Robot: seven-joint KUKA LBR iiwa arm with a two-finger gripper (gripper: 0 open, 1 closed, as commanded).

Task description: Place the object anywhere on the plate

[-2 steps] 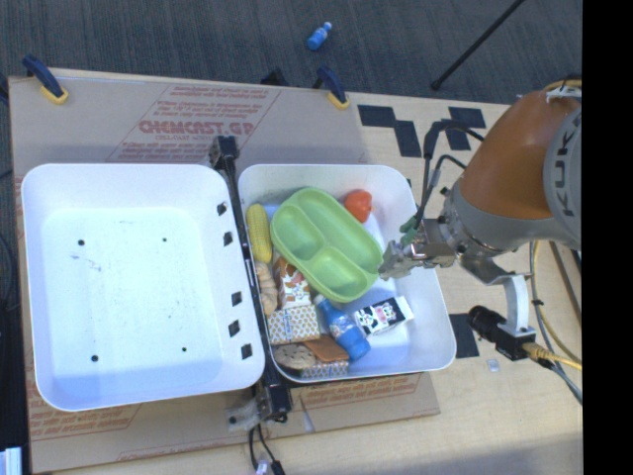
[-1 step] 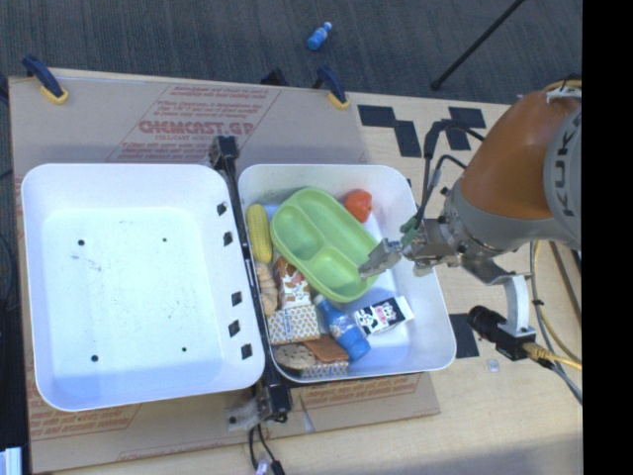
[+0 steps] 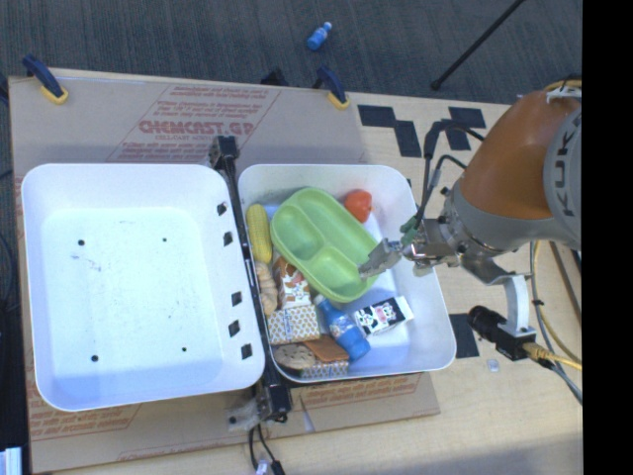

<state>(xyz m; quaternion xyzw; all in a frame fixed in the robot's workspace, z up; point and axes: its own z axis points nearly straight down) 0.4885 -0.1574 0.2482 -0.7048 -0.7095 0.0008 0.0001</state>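
Nearest the lens, at the near edge of the tabletop, sit two white bins; everything below is placed relative to the green plate. Far left of the plate lies the left bin, bare white. The plate itself rests tilted in the right bin, its long axis running from upper left to lower right. Just left of it lies a yellow corn cob; below it, a patterned carton, a blue bottle and a black-and-white box. Above right of it sits an orange-red ball. At the plate's right rim hovers the hand, reaching in from the right; whether it is spread or pinching anything I cannot tell. Which item is meant is unclear; all lie close to the plate.
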